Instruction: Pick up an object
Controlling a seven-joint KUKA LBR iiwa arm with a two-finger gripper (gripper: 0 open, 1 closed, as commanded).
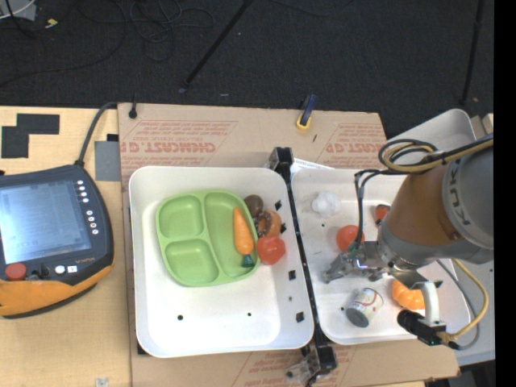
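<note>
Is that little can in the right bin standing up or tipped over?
Tipped over. The can lies on its side on the right bin floor, its round end facing the camera.

The grey arm with its orange band reaches in from the right, its hand (343, 268) angled down and leftward.

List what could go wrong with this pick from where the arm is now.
1. The gripper sits low in the right bin over bare floor between the red ball and the small can; closing here may well catch nothing.
2. The can lies on its side, so a nudge could roll it away.
3. The arm's bulk hides part of the orange piece, making that target harder to judge.
</note>
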